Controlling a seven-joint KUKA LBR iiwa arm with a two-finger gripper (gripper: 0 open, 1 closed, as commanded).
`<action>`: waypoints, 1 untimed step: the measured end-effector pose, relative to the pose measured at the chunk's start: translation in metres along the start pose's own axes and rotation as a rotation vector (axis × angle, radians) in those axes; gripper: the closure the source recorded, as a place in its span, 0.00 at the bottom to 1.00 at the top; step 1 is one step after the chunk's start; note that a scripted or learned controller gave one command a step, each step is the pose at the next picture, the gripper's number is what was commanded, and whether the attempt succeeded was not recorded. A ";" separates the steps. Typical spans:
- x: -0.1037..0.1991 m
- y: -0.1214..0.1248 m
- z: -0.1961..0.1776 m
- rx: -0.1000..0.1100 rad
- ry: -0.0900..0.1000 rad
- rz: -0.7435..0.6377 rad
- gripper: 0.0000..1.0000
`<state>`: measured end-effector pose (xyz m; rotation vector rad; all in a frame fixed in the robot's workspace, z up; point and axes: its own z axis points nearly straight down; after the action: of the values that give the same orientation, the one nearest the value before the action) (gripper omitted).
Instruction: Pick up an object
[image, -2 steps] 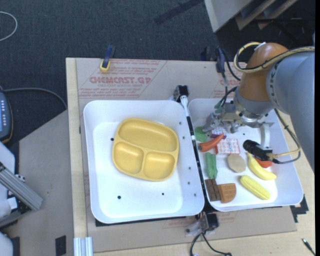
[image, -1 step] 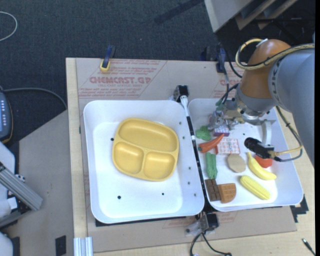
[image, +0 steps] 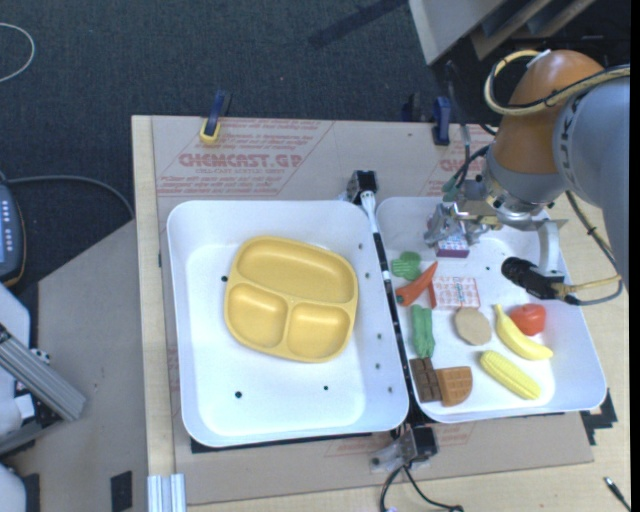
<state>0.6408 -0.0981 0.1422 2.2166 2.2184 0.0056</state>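
The claw (image: 455, 228) hovered at twelve o'clock in the right bin (image: 590, 365), above toy food; its opening could not be told.

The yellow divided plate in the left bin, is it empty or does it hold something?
Empty. The yellow divided plate lies right side up in the left bin, and all three compartments show bare yellow.

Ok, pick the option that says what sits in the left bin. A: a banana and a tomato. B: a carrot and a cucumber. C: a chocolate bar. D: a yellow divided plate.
D: the yellow divided plate lies alone in the left bin, while the toy foods lie in the right bin.
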 end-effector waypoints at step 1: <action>-0.009 0.005 -0.060 -0.003 -0.001 0.000 1.00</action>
<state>0.6458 -0.1068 0.2018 2.2152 2.2159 0.0073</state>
